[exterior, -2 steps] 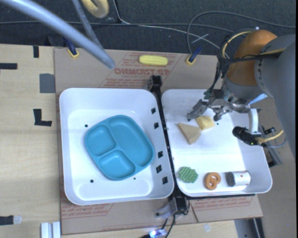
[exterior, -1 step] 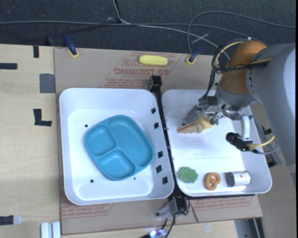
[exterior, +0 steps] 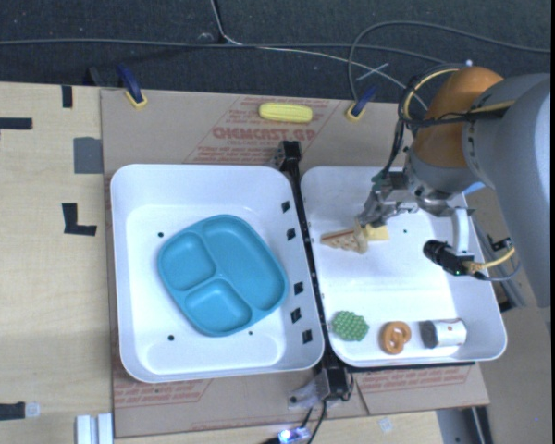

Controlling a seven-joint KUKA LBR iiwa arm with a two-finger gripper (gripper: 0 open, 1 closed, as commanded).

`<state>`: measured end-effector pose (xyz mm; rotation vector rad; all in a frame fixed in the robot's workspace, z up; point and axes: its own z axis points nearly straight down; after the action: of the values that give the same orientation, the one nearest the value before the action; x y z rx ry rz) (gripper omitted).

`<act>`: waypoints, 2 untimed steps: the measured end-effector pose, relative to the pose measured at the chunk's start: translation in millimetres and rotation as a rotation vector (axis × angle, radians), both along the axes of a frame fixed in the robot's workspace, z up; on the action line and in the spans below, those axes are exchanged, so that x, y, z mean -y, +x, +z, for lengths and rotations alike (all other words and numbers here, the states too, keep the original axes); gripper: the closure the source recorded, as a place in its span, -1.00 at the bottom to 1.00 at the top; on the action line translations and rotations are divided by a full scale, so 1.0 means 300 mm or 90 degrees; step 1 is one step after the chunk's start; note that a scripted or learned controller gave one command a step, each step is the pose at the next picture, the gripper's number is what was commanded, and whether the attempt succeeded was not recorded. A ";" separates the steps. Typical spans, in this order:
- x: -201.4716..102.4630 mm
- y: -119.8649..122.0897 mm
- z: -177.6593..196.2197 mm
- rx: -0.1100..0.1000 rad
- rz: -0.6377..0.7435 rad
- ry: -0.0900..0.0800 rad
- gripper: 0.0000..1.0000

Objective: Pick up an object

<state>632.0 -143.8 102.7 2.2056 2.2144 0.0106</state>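
Near edge, right bin (exterior: 402, 285): green ball (exterior: 350, 325), pretzel (exterior: 395, 337) and a small black-and-white cylinder (exterior: 442, 333) in a row along the 6 o'clock wall, well apart from the gripper.
Left bin (exterior: 134, 276): blue divided plate (exterior: 222, 274) lying flat at centre.
Beyond the bins: yellow corn cob (exterior: 285, 112) on the cardboard at 12 o'clock.
Likely target: tan wedge (exterior: 344, 240) with a small yellow block (exterior: 377, 233) just beside it at its 3 o'clock, both in the right bin's 11 o'clock part.
Gripper (exterior: 376, 213): low over the yellow block, reaching in from 3 o'clock; tips at or touching the pile.
Gripper state: cannot tell whether spread or pinched; nothing plainly seen between the tips.
Doing the step well: best centred over one piece, not the seam between the two; straight descent; closing across the narrow side of the block; slow vertical lift.
Risk: nudging the wedge toward 9 o'clock, or pinching only a corner and dropping it.
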 end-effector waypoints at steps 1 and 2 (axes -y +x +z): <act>0.021 0.011 0.205 -0.007 -0.002 0.003 1.00; 0.009 0.032 0.354 -0.008 -0.001 0.004 1.00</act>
<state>641.6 -146.4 209.0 2.2169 2.2212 0.0037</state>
